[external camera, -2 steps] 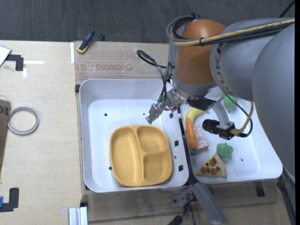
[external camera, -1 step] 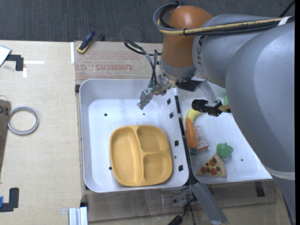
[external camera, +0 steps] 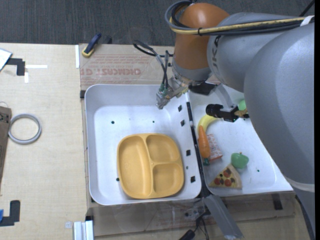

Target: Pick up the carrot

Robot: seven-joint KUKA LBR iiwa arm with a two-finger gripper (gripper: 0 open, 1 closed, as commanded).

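Note:
The orange carrot (external camera: 203, 142) lies lengthwise in the right bin (external camera: 260, 176), close against the divider between the two bins. My gripper (external camera: 164, 99) hangs over the back right corner of the left bin (external camera: 100, 134), up and to the left of the carrot and well apart from it. Nothing is visible in the gripper.
A yellow divided plate (external camera: 150, 165) fills the front of the left bin. Around the carrot lie a banana (external camera: 207, 120), a small packet (external camera: 215, 149), a green toy fruit (external camera: 240, 160) and a pizza slice (external camera: 226, 178). A tape roll (external camera: 23, 128) rests on the bench at left.

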